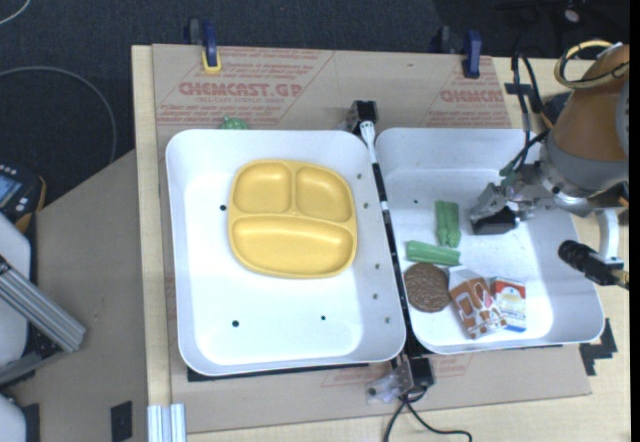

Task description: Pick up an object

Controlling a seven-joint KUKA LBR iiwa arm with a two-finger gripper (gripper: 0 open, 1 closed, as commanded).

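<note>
Hovering gripper (pixel 492 214): low over the right bin (pixel 560 315) near its upper middle, nothing seen between the dark fingers; whether they are apart or together I cannot tell.
Arm (pixel 590 130): grey with an orange band, entering from the right.
Nearest objects: two green pieces, one upright (pixel 446 224) just left of the gripper, one lying flat (pixel 432 253) below it.
Other objects, right bin: one round brown disc (pixel 427 287); one red and white packet (pixel 487 305) (its print too small to read).
Left bin (pixel 200 260): one yellow divided plate (pixel 292 218) with three compartments.
Writing: "CHEMCAST" in red on the brown board (pixel 300 80) under the bins, repeated at the upper right.
Surface: two blue clamps (pixel 208 40) at the board's far edge.
Room: dark carpet (pixel 80 0) with a thin white cable.
</note>
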